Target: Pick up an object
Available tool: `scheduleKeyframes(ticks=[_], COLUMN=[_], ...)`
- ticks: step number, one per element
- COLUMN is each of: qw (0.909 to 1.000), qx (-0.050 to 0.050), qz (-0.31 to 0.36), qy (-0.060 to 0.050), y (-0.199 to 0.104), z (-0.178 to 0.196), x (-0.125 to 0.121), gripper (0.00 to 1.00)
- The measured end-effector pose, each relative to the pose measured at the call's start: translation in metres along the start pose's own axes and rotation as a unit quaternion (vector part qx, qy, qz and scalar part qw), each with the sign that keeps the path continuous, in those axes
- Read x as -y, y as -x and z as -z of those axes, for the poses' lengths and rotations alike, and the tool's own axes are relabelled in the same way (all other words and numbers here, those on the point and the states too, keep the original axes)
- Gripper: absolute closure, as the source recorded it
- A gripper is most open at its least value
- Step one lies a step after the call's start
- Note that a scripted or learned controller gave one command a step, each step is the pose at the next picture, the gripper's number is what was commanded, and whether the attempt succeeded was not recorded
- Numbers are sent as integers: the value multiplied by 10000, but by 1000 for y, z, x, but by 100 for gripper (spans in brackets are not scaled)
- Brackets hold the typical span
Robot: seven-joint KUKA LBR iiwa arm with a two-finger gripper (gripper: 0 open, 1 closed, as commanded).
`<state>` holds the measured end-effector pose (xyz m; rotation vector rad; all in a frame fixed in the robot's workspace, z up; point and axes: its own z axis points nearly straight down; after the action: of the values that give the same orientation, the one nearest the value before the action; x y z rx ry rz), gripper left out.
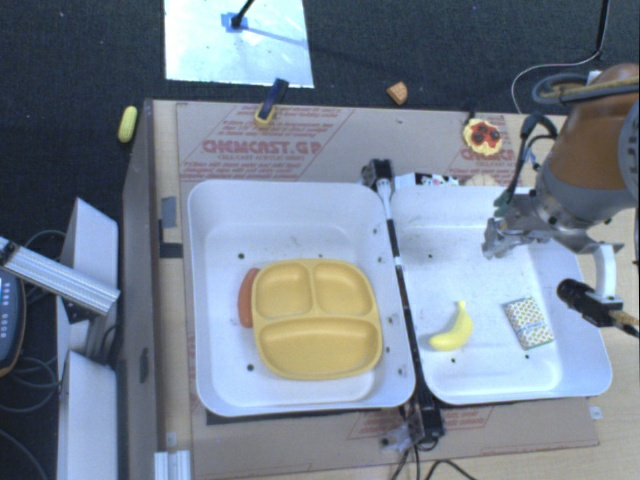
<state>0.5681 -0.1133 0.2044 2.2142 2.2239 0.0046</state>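
Right bin, near part: a yellow toy banana lay on the floor toward the bin's left side; a small patterned packet lay to its right, apart from it.

Left bin: a yellow three-compartment tray sat at centre, with an orange-red hot dog touching its left edge.

Right bin, far part: the gripper hung over bare floor, well apart from banana and packet, nothing seen in it. Whether its jaws were apart or together could not be told.

Bench beyond the bins: a small round toy pizza rested on the brown board.
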Motion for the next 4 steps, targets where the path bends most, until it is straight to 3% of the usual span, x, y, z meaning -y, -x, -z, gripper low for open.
scheduleKeyframes(ticks=[1, 3, 4], qw=[10000, 10000, 10000], qx=[6, -4, -2], qz=[-16, -2, -7], qy=[-11, -19, -18], y=[23, -26, -25], z=[19, -16, -16], x=[71, 33, 33], gripper=[100, 100, 0])
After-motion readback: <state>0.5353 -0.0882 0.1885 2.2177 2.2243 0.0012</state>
